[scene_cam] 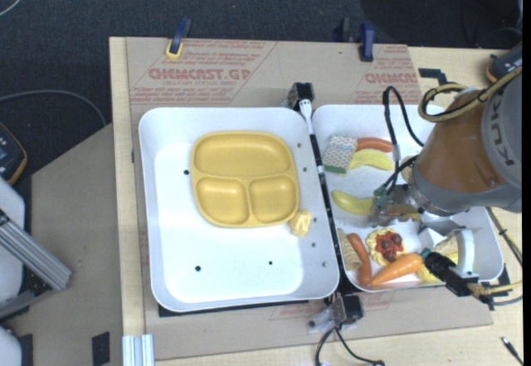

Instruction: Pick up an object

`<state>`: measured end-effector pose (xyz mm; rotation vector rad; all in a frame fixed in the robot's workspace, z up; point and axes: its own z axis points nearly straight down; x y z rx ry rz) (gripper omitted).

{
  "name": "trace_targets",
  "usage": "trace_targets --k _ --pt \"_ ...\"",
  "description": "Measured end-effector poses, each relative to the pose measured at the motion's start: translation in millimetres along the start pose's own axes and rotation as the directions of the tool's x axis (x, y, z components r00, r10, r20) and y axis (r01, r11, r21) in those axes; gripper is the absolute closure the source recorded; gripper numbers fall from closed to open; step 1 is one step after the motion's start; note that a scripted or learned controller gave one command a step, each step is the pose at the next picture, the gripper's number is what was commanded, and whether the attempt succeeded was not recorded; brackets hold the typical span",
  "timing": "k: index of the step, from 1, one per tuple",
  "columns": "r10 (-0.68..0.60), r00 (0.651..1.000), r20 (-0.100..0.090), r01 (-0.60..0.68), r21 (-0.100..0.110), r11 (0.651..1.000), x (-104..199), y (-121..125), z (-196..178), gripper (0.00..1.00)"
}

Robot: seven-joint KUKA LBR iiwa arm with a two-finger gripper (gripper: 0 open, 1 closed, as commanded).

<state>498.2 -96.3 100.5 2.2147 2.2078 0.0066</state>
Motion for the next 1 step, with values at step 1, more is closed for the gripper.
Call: trace_targets --k 1 --pt "-0.004 1.0 -0.006 0.004 0.01 1.0 0.6 -0.3 -42.1 1.0"
